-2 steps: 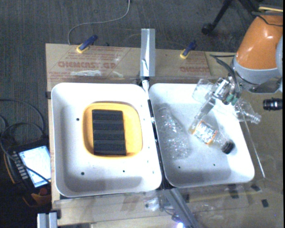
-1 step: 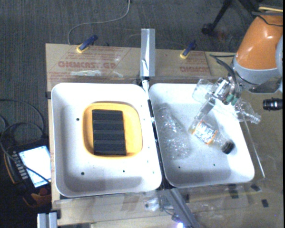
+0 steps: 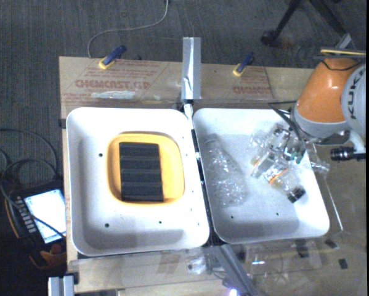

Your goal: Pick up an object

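Looking down on the table (image 3: 73, 79), I see two white bins side by side. The left bin (image 3: 85, 227) has a yellow tray (image 3: 113, 165) with a black ridged block (image 3: 140, 172) lying in it. The right bin (image 3: 307, 217) holds a clear plastic bottle (image 3: 220, 168) lying down near its left wall. The gripper (image 3: 281, 152) is low over the right side of this bin, among some clear crinkly wrappers (image 3: 264, 143). I cannot tell how it is set or what it has. A small black thing (image 3: 296, 193) lies just below it.
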